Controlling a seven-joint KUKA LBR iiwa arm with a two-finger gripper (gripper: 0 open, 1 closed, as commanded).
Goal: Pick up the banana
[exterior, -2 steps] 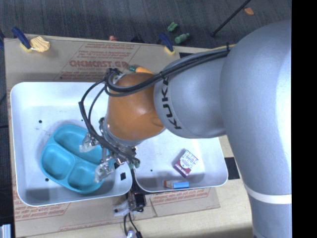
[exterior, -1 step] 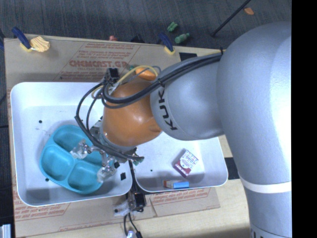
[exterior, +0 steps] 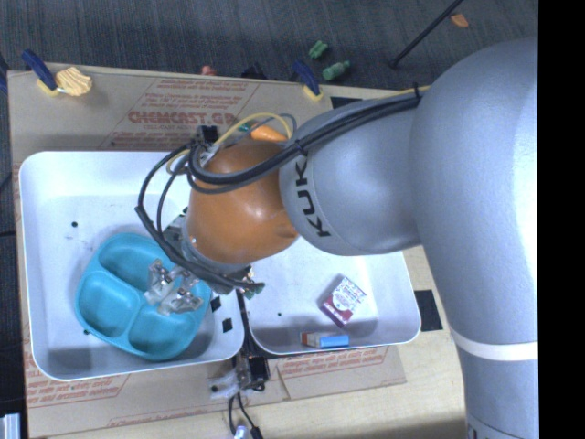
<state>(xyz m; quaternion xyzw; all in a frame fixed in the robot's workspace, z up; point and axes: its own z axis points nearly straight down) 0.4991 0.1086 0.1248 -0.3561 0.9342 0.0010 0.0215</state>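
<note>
My gripper (exterior: 174, 291) reaches down into the left bin (exterior: 46, 199) and sits over the right edge of a blue three-section plate (exterior: 123, 305). The orange wrist band (exterior: 238, 204) and the grey arm (exterior: 393, 172) hang right above it and cover the middle of both bins. Part of the left bin's floor lies hidden under the arm.
The right bin (exterior: 402, 318) holds a small red box (exterior: 343, 301) and a blue and orange stick-like item (exterior: 326, 340) near its front wall. Cables (exterior: 174, 167) loop off the wrist. Clamps (exterior: 306, 76) hold the cardboard at the back of the bench.
</note>
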